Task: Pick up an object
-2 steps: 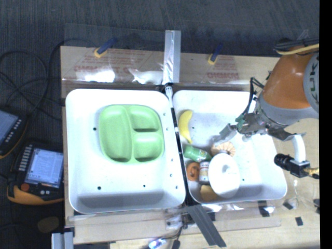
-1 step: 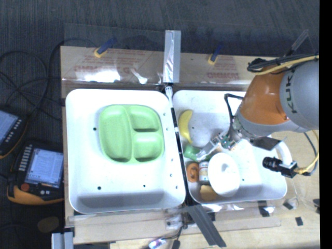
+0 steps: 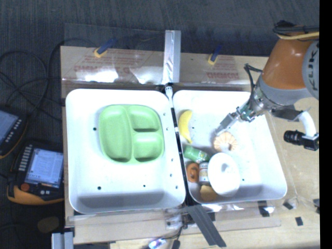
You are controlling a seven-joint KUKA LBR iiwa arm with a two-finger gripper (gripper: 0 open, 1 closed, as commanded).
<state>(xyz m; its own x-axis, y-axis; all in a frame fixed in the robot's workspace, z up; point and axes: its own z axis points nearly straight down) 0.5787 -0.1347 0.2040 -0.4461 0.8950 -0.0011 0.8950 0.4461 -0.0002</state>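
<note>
We see an orange, ridged toy in the right bin, near its middle. The gripper hangs right above it, and we cannot tell if it touches or grips the toy. Close by lie a banana, a green can and a white cup. A green tray sits in the left bin.

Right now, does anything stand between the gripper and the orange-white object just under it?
Nothing visible does. The gripper hangs right above the orange-white object in the right bin; the white cup sits nearer the camera, beside it.
</note>
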